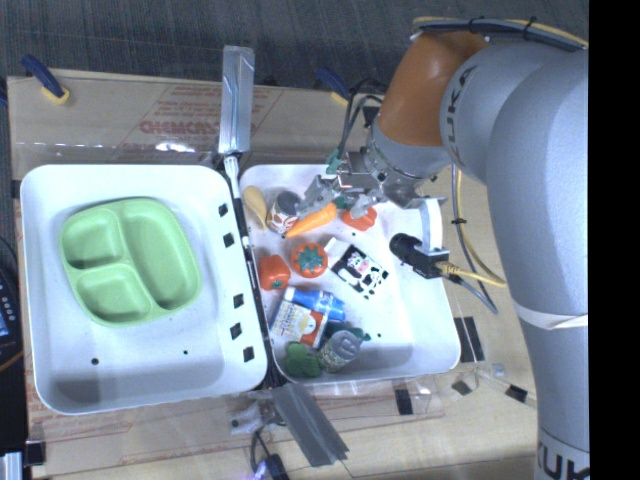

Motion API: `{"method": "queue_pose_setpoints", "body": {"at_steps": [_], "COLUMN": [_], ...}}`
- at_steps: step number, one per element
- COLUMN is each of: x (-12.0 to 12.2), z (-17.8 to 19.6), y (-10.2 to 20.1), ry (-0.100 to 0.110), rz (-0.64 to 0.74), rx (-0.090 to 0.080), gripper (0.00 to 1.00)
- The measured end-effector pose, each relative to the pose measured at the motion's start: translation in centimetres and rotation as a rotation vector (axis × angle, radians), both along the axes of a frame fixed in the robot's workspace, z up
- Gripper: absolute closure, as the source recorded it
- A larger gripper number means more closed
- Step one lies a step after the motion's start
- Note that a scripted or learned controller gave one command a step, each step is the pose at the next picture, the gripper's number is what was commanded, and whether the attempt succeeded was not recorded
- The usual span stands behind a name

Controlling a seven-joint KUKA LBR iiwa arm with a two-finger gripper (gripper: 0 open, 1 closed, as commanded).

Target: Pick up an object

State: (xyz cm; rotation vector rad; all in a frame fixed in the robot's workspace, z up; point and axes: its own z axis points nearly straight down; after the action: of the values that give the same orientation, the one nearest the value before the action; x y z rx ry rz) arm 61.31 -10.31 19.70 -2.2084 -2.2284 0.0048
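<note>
The claw (338, 190) is hanging low over the far part of the right bin (432, 320), and whether it is released or clenched cannot be told from this angle. Just below and to its left, the orange carrot (310, 221) is lying at a slant, its thick end seeming to touch the claw, though no grasp is showing. Nearer the camera from the claw a tomato (309, 258) and a black-and-white cow toy (360, 271) are sitting, while well off to its left the green divided plate (127, 259) is resting in the left bin (60, 378).
</note>
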Motion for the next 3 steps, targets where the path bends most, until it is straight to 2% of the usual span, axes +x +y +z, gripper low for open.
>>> {"method": "queue_pose_setpoints", "body": {"at_steps": [1,2,3], "x": [3.7,5.7,4.5], "z": [-6.9,-7.7,-2.0], "y": [-3.3,-2.6,-1.4], "ry": [-0.036,-0.048,-0.007], "rz": [0.140,0.298,0.248], "rx": [-0.007,-0.016,-0.002], "gripper": [0.00,0.00,0.00]}}
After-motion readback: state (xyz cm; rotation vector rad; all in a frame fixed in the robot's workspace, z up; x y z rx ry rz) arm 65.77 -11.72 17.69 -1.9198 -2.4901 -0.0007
